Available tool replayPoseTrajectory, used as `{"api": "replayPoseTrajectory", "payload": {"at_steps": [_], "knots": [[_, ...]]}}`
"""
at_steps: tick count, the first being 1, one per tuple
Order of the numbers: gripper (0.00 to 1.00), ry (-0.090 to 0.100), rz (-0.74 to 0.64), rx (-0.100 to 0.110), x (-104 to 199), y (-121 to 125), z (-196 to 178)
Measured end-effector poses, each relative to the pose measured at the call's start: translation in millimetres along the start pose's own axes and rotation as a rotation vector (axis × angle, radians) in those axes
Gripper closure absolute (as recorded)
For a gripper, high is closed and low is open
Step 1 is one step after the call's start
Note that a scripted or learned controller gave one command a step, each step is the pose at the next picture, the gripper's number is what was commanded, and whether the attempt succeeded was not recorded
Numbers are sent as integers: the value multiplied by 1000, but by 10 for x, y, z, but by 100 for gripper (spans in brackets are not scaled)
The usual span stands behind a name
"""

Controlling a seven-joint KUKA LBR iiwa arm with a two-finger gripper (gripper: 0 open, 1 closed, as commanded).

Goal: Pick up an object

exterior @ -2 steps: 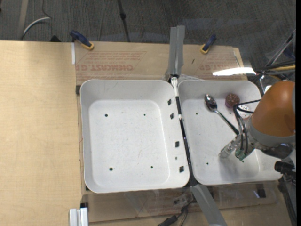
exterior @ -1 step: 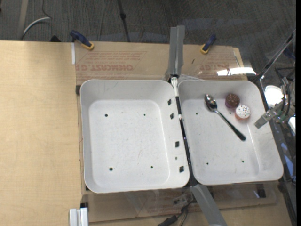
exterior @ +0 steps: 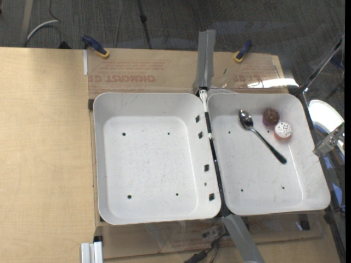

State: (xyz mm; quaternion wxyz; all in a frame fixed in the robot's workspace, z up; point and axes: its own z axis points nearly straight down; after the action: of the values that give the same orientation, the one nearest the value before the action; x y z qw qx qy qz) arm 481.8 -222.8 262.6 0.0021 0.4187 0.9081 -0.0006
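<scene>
At the right edge of the right bin [exterior: 307, 201], part of the grey arm [exterior: 324, 117] juts in, low over the rim.
What seems to be its gripper [exterior: 329, 143] sits just outside that bin's wall, too cut off to tell whether it is spread or closed. Two white bins lie side by side; the left bin [exterior: 104, 147] holds nothing. The right one holds one spoon [exterior: 261, 135] and two small round pieces, a brown one [exterior: 271, 116] and a white speckled one [exterior: 283, 130], touching each other beside the spoon.
</scene>
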Motion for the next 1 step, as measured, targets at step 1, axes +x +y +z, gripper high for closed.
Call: {"api": "replayPoseTrajectory", "payload": {"at_steps": [1], "knots": [[100, 3, 322, 1, 118, 324, 1706]]}}
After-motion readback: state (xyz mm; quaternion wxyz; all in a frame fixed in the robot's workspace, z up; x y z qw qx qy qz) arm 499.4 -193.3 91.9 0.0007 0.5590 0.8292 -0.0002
